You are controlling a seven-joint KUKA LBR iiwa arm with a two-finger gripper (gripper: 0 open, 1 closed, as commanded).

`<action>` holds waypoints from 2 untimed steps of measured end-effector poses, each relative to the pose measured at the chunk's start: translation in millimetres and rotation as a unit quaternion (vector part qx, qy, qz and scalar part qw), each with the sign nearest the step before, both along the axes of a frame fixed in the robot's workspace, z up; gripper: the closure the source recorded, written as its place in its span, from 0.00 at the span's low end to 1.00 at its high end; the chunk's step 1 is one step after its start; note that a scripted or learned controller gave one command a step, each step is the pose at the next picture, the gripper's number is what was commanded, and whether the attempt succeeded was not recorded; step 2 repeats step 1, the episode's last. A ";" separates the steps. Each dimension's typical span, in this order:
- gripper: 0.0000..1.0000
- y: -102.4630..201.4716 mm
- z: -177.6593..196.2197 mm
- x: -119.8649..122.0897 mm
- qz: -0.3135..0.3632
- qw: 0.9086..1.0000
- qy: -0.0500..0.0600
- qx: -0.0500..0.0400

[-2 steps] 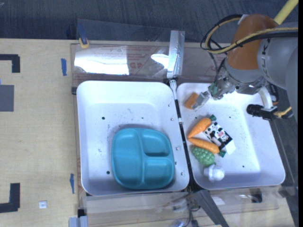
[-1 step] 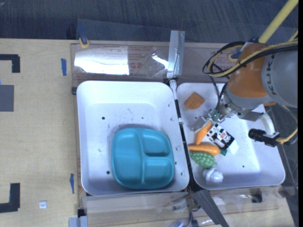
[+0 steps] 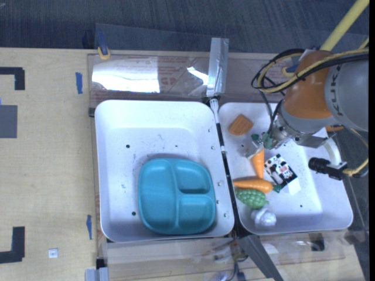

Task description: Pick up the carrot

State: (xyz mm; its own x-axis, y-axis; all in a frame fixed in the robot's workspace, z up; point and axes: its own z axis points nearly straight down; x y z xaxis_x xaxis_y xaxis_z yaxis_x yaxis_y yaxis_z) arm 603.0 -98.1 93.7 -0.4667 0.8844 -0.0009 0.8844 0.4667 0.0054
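- The grey arm with its orange band point(image 3: 307, 95) is reaching in from the right and hanging over the right-hand white bin point(image 3: 334, 215)
- The gripper point(image 3: 270, 139) is sitting low over the upper middle of that right bin, its dark wrist hardware and looped cables blocking the view of the tips; whether it is gripping anything or how far apart it stands cannot be told from here
- One carrot point(image 3: 253, 185) is lying on its side in the right bin, just below and to the left of the gripper, its length running roughly left to right
- A second, smaller orange piece point(image 3: 258, 163) is standing more upright just above that carrot, close under the gripper; it looks like another carrot, though contact with the gripper cannot be made out
- A green bumpy vegetable point(image 3: 252, 198) is touching the lying carrot on its lower side
- A pale whitish object point(image 3: 265, 217) is resting below the green vegetable, near the right bin's front wall
- A tan-orange chunk point(image 3: 240, 124) is lying near the right bin's back-left corner, to the left of the gripper
- A black-and-white patterned item point(image 3: 279, 170) is lying to the right of the carrot
- The left-hand white bin point(image 3: 117, 127) is holding a blue divided tray point(image 3: 176, 196) toward its front
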 end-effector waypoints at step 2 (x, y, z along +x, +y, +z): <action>1.00 89.6 93.2 -9.3 -0.191 0.982 0.000 0.001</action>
